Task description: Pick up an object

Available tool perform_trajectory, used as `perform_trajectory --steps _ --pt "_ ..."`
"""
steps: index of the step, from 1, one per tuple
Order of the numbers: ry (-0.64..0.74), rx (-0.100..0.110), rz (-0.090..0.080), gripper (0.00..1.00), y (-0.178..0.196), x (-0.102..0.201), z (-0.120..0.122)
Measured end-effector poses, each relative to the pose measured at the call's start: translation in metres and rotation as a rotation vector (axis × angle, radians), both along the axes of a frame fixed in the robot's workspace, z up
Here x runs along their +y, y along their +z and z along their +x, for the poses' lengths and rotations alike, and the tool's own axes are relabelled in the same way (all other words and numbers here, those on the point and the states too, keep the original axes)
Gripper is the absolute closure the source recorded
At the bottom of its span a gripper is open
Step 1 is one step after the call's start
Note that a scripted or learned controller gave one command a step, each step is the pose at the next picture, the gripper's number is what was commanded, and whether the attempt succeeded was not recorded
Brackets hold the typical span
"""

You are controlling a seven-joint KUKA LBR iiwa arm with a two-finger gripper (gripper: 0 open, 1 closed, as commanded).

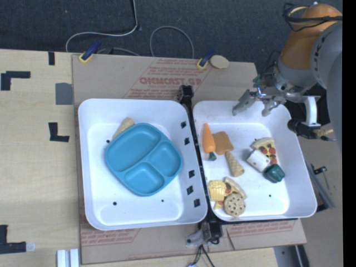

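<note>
Hand (256, 104): two grey fingers spread apart, nothing between them, poised over the far rim of the right shallow white bin (297, 202). Bare white floor lies directly beneath. Tabletop (33, 166): pale wood under brown cardboard sheet (161, 79). Right bin holds orange toy carrot (208, 139), cone, cookie and other toy foods, clustered mid-bin. Left shallow white bin (89, 204) holds blue divided plastic tray (143, 158).

The plate (144, 158) is blue. Both bins (92, 149) are white. The carrot (208, 139) is orange, the toast (223, 143) brown, and the cookie (235, 206) has dark dots.
</note>
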State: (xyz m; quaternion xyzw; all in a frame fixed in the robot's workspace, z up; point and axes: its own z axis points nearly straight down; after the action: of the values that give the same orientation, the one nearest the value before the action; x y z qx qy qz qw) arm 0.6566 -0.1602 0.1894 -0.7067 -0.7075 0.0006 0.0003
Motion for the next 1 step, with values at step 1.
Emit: perform_trajectory --steps 1 --pt "-0.001 -0.003 -0.001 0.00 -0.0941 0.0435 -0.0250"
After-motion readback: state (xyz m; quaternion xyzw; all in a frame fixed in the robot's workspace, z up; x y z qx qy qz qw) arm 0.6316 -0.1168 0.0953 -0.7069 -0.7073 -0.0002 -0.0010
